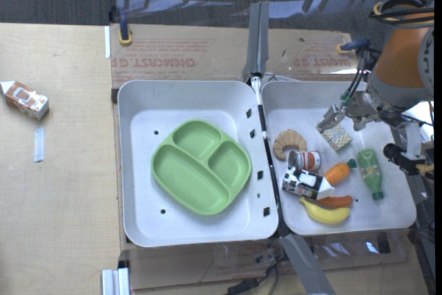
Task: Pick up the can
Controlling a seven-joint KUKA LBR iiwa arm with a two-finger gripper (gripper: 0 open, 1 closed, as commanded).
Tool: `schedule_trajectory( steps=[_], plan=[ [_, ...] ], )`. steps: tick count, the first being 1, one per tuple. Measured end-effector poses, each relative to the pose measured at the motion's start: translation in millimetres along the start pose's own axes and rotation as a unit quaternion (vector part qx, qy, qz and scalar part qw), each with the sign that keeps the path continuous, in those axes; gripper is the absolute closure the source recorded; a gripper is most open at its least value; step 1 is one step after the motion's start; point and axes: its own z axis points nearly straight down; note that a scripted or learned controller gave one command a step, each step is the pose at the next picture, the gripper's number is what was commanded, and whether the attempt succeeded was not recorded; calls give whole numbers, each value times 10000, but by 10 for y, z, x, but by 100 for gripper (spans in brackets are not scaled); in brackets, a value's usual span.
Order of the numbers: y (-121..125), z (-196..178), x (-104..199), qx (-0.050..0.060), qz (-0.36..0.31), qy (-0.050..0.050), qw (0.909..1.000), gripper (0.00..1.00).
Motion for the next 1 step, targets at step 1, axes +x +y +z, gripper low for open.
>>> schedule_trajectory(
  steps=[1],
  plan=[
    [21,375,-26,27,106,34,9999,0]
  ],
)
